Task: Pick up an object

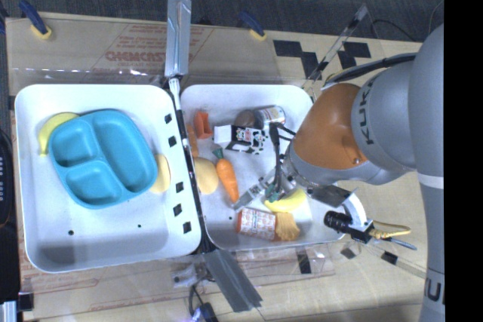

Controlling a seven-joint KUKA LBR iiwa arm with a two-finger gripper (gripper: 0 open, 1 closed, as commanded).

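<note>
A dark ribbed floor lies beyond the pale surface [90, 49], which carries two shallow white bins side by side, the left bin [30, 237] and the right bin [226, 98].

The likeliest target is the yellow object [290, 200] near the front of the right bin, since the gripper [273, 187] sits right at its left edge, low among the clutter. Whether its fingers are spread or pressed together cannot be told; the arm's orange band [332, 136] and wrist hide much of it, and nothing is plainly pinched.

Just in front of the yellow object lie a small labelled bottle [256, 222] and a tan piece [287, 226], touching one another. To the left are one carrot [227, 179] and one pale round object [204, 176]; farther back, one black-and-white carton [245, 136], one dark round item [249, 119] and one reddish piece [202, 124].

The left bin holds one blue divided tray [102, 156] lying over one yellow banana [51, 128].

Risks, as I judge them: the tight crowding could make the fingers catch a neighbour or nudge the yellow object aside, and its rounded shape could slip from a shallow pinch.
</note>
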